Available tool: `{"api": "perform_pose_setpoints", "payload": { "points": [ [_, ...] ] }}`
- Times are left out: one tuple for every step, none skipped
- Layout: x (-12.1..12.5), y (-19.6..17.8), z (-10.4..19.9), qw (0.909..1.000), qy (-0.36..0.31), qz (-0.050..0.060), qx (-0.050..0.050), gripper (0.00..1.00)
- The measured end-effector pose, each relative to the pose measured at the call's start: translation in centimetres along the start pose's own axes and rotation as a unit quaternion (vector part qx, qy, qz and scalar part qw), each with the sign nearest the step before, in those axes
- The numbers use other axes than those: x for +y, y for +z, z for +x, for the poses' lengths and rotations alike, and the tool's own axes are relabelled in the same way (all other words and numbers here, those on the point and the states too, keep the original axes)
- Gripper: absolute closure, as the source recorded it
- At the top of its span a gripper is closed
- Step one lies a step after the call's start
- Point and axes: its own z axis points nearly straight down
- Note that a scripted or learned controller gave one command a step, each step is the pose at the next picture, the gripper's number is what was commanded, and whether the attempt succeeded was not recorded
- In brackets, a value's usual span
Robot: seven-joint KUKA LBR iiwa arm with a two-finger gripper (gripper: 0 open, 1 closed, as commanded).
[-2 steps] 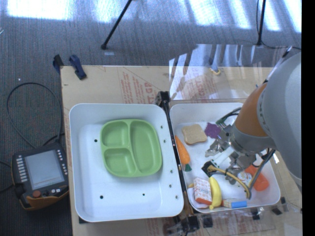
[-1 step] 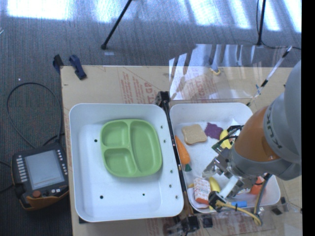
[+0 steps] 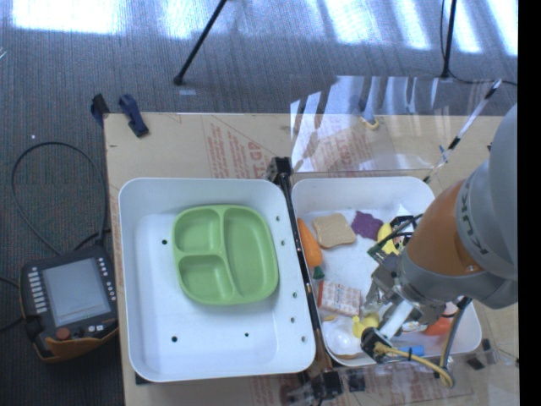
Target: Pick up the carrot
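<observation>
The carrot is orange with a small green tip. It lies along the left wall of the right bin, next to a slice of bread. My gripper hangs low over the near part of the same bin, to the right of the carrot and nearer the camera, well apart from it. The arm's grey body and orange band cover the bin's right side.
A green divided plate sits in the left bin. The right bin also holds a purple piece, a yellow item, a red-and-white packet, a white rounded item and a red item.
</observation>
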Motion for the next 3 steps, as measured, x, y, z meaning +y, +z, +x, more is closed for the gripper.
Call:
{"api": "perform_pose_setpoints", "payload": {
  "points": [
    [7.7,1.0,-4.9,0.9999,-0.008,-0.010,0.004,1.00],
    [5.0,-1.7,-3.8,0.9972,0.075,-0.006,0.003,1.00],
    [5.0,-7.7,-3.8,0.9767,0.215,-0.006,0.004,1.00]
  ]
}}
